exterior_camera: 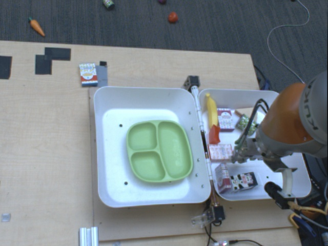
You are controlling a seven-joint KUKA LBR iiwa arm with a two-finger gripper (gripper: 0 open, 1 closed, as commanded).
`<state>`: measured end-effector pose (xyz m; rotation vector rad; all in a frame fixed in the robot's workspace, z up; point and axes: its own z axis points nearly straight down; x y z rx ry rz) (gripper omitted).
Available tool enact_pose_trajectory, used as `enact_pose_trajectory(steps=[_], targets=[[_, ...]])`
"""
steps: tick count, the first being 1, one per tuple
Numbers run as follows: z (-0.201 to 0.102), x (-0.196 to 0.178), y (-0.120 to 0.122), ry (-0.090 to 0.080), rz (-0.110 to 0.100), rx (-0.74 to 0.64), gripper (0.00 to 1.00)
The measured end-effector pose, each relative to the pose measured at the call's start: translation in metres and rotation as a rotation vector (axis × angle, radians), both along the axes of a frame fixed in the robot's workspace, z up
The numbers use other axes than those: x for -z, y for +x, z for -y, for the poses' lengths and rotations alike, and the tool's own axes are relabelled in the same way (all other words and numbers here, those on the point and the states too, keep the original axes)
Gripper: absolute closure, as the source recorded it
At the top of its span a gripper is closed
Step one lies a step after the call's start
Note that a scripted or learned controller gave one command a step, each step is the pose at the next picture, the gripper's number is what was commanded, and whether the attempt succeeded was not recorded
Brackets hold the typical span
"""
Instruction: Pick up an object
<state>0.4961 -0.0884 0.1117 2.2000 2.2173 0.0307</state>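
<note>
My gripper (239, 155) reaches down into the right bin (302, 186), below the grey wrist and the orange band. It is just right of a pink and white packet (219, 151). Near it lie a yellow banana-shaped toy (210, 108), a red piece (213, 134), a red and white box (224, 119), a green item (243, 122), and a black and white box (241, 181) with a reddish packet (222, 176) beside it. The arm hides the gripper's tip and whatever lies beneath it.
The left bin (110, 137) holds a green divided plate (159, 150). A small red and white box (88, 74) and black patches (51, 59) lie on the bench at the back left. A toy carrot (37, 27) and small toys lie on the floor beyond.
</note>
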Motion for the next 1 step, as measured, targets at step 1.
enact_pose_trajectory(steps=[1], targets=[[0.0, 0.0, -0.0001, 0.0, 0.0, 0.0, 0.0]])
